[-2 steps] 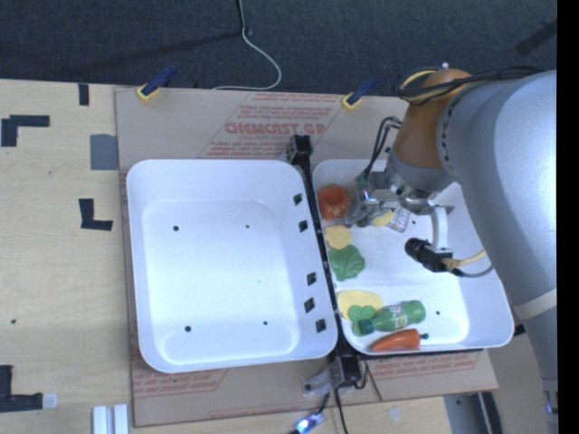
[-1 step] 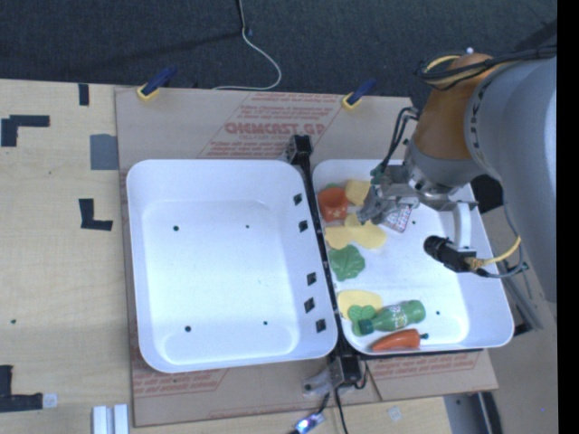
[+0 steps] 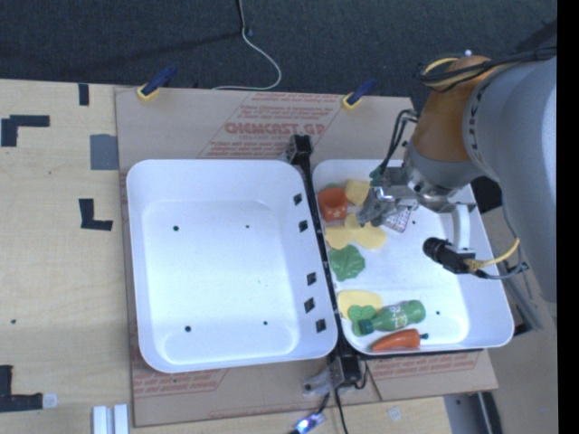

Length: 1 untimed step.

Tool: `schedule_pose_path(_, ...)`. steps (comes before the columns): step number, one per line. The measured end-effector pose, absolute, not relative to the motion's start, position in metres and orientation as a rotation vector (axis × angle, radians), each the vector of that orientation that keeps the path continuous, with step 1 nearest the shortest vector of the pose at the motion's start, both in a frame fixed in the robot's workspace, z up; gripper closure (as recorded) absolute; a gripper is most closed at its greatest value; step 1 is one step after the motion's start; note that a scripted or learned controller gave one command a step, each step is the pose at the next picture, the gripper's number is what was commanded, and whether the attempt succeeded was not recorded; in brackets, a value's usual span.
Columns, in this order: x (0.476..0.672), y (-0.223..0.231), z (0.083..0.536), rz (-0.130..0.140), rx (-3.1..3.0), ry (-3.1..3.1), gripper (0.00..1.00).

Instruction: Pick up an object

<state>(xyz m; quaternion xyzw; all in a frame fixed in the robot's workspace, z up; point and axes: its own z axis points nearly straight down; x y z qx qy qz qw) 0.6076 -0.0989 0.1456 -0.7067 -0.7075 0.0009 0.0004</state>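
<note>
Nearest the camera, an orange carrot-like piece [image 3: 395, 340] is parked right against the near rim of the right bin [image 3: 484, 319], touching a green bottle [image 3: 394, 316] lying on its side just behind it. A yellow flat piece [image 3: 358, 299] is tucked beside the bottle toward the divider, with a small green bit on top of it.

Further back, a green leafy lump [image 3: 346, 262] is set close to the divider edge, with open white floor to its right all the way to the bin's right wall. Behind that, a pale yellow piece [image 3: 358, 236] and an orange-red object [image 3: 332, 203] are crowded near the far left corner of the right bin, so not much room is left there.

The gripper [image 3: 378, 208] is lowered right over that cluster, just beside the yellow piece; whether anything is pinched can't be told, too blurry.

The left bin [image 3: 217, 260] is seen as bare white floor, wide open. Both bins are sat on a cardboard sheet [image 3: 262, 129], clipped at its far edge.
</note>
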Motion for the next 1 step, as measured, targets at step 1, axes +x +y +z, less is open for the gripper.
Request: schedule_pose_path(1, 0.6636, -0.1056, 0.0969, 0.014, -2.219, -2.224, 0.00)
